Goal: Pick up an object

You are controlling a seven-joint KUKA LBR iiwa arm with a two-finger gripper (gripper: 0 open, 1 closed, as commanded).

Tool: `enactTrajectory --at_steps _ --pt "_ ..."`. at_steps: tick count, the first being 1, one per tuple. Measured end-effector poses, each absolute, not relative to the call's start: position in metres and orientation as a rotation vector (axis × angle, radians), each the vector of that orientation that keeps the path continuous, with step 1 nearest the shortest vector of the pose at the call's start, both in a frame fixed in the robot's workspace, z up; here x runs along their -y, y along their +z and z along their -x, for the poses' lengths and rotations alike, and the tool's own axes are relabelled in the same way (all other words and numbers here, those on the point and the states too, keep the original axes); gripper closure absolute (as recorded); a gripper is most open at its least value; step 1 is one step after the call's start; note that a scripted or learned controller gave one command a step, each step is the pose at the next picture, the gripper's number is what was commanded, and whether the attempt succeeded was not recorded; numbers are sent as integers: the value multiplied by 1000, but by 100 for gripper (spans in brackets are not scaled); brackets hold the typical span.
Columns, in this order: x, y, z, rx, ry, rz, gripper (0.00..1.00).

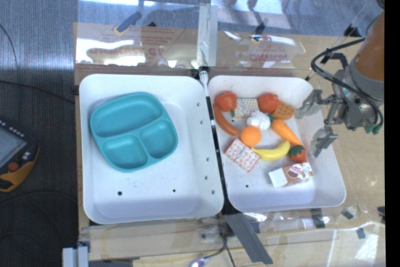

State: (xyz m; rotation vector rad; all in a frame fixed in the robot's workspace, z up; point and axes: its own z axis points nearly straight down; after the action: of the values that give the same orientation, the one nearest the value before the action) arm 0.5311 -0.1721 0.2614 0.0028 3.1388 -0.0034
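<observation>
- Tool (317, 122) at the right rim of the right bin (325, 191), fingers spread apart, nothing between them.
- One fingertip (306, 107) toward the far side, the other fingertip (321, 142) toward the near side, both over the rim's edge.
- Grey arm (365, 81) entering from the right, orange band above the wrist, black cables looping over it.
- Toy food clustered in the far and middle part of the right bin: tomato (225, 100) far left, red sausage (225, 123) just beside and below it, orange ball (250, 136) in the centre, small white piece (258, 121) touching it from above.
- Second red fruit (268, 102) far right of the cluster, waffle-like piece (283, 112) touching it.
- Carrot (287, 132) lying at a slant, nearest to the tool, apart from its fingers.
- Banana (272, 151) beneath the orange ball, strawberry (297, 152) at its right end.
- Checked red-and-white cracker (241, 154) left of the banana, white boxed item (289, 174) nearest the camera.
- Left bin (119, 197) holding a teal divided plate (132, 130), three compartments, lying slightly turned.
- Both bins side by side on the table (359, 191), touching along the middle.
</observation>
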Motion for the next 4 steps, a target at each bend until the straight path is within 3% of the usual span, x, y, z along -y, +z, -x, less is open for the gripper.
enactTrajectory --at_steps 1,2,3,4 --pt "180 141 -568 -3140 -4 54 0" --pt "191 110 -554 -3137 -1 12 0" --pt "188 91 -575 -3130 -10 140 0" --pt "187 103 -578 -3121 -18 140 100"
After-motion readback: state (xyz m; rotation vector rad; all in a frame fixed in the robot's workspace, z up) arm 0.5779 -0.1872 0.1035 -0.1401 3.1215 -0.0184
